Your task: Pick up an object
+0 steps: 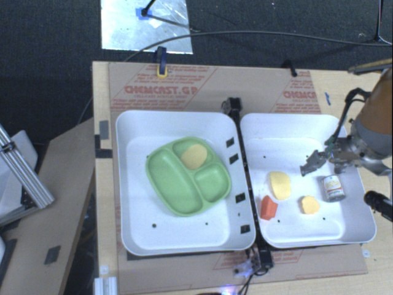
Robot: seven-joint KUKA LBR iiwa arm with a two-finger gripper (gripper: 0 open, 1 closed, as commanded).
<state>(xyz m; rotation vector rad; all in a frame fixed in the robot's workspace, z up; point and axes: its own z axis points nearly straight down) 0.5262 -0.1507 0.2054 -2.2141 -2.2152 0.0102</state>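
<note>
In the right bin (288, 134) lie a pale yellow oval piece (280, 185), an orange-red piece (268, 208), a small yellow chunk (310, 205) and a small upright jar (333, 187) with a label. My gripper (314, 162) hangs over the right side of that bin, just up and right of the pale yellow piece and up and left of the jar. Nothing shows between its fingers. The left bin (141, 134) holds a green divided plate (186, 176) with a yellow round item (194, 156) in its top compartment.
Both bins rest on a cardboard sheet (209, 85) on the bench. A black clamp (233, 106) sits where the bins meet at the back. A cable crosses the dark floor behind. A foil square (145, 16) lies at the top.
</note>
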